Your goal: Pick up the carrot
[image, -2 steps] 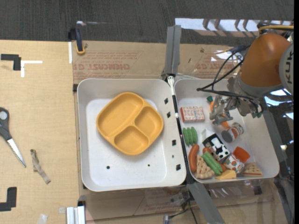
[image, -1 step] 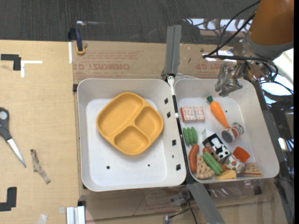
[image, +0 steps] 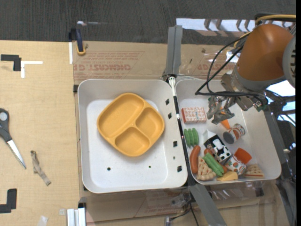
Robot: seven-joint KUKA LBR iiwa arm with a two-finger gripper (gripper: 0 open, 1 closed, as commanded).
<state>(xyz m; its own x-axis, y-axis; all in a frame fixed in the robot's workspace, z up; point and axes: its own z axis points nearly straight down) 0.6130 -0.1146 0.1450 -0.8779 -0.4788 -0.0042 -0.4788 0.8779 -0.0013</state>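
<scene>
Pincer hangs low over the right bin, near its rear middle, under the orange wrist band. Its metal fingers point down and blur together, so I cannot tell whether they are spread or pressed together, and nothing shows plainly between them.

Just below the fingertips lies a small orange piece, the carrot, apparently resting on the bin floor. It is touching or almost touching a can lying on its side toward the bin's front. Left of the pincer sits a red-and-white box, and in front of that a green pod.

Crowded along the bin's front edge are a sausage, a black-and-white block, a green bean, a pizza slice, a red-orange piece, a yellow wedge and a sandwich wedge. Black cables loop from the arm over the bin's rear.

Left bin holds a yellow plate with 3 compartments, tilted diagonally near its middle. On the surface by the left edge lie scissors and a small strip.
</scene>
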